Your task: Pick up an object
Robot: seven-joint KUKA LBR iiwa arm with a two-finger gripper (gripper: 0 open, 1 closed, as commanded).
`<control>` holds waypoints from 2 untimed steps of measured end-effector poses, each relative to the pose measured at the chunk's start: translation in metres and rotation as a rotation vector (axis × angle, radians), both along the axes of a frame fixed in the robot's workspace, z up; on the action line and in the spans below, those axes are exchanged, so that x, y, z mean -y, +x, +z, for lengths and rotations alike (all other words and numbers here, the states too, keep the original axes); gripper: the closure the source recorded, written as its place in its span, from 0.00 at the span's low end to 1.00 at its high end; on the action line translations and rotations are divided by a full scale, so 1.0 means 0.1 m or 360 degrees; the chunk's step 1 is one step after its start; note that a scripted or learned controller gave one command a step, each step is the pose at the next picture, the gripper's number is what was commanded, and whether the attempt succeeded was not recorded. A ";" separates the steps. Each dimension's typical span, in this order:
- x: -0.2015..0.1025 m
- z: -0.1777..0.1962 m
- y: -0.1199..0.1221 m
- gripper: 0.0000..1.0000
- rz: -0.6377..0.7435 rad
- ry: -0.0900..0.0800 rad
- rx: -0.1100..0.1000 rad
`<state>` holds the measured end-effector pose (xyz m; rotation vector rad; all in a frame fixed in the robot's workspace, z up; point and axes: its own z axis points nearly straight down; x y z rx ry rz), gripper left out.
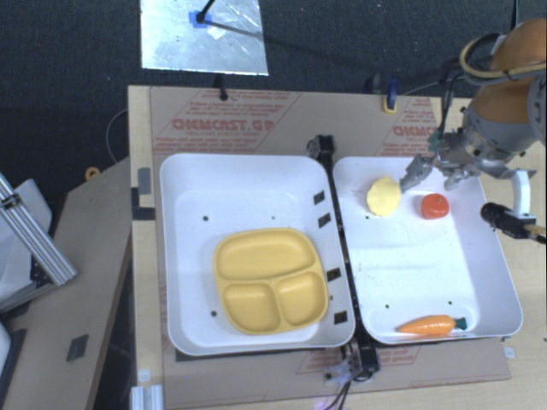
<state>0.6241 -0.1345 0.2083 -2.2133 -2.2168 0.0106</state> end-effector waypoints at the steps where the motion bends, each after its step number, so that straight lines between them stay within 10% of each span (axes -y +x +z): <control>1: 0.00 0.08 0.03 0.00 0.0004 -0.0003 0.0020; 2: -0.03 -0.50 0.11 0.00 0.0008 -0.0003 0.0018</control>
